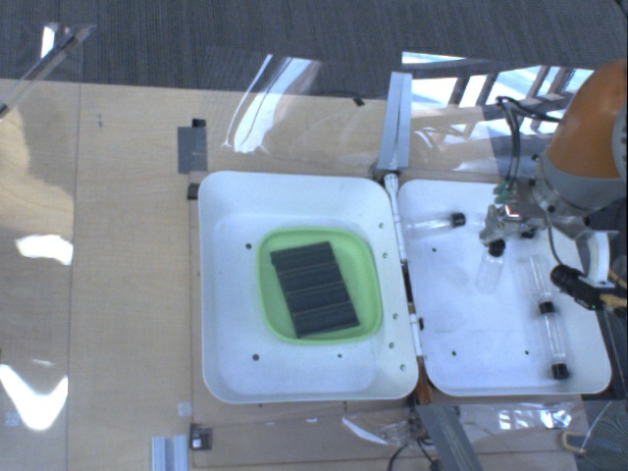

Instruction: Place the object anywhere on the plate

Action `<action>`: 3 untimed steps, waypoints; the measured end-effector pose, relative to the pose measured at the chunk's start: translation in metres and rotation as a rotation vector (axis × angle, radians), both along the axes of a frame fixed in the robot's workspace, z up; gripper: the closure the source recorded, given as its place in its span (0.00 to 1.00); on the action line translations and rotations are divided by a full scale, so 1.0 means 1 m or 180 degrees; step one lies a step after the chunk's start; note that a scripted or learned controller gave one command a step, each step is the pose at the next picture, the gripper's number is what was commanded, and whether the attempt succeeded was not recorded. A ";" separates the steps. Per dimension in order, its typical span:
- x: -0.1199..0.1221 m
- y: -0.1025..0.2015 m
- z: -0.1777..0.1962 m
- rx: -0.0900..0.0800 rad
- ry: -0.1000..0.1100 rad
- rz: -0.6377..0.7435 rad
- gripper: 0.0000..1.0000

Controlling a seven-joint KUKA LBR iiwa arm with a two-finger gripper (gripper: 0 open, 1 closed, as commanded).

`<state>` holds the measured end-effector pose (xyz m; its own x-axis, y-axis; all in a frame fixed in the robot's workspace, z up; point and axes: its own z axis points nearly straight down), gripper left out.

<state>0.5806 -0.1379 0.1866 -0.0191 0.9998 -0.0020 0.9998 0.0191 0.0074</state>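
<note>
Ok so going left to right: bare wooden bench (118, 263), then the left bin (226, 351) with the green plate (370, 287) sitting in the middle of it. There's already a dark ribbed block (314, 289) lying on that plate, long side running top-left to bottom-right.

Cross the divider into the right bin (461, 351) and it's a scatter of clear tubes with black caps. The first tube (432, 225) lies near the upper left of that bin, roughly sideways in the frame. The second tube (488, 271) is the one that matters imo. It's just below the claw (502, 224), cap end up toward it, long axis running roughly top to bottom in the frame with a slight lean. Two more tubes (551, 337) lie further right, end to end down the right side of the bin.

Can't tell if the claw is spread or pinched, it's a dark blob from this angle. I also can't tell whether it's touching that second tube or just above it.

My guess is that tube is the object. The plate lies left of the claw and a bit lower in the frame, over the bin walls, so the carry is basically a straight leftward haul.
</note>
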 end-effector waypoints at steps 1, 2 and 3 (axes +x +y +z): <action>0.000 0.000 0.000 0.0000 -0.0001 -0.0001 0.00; 0.005 -0.029 0.173 -0.0006 -0.0017 -0.0093 0.00; -0.032 -0.050 0.196 -0.0004 -0.0013 -0.0638 0.00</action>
<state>0.5491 -0.1877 0.3825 0.1803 0.9836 -0.0029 0.9835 -0.1803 0.0116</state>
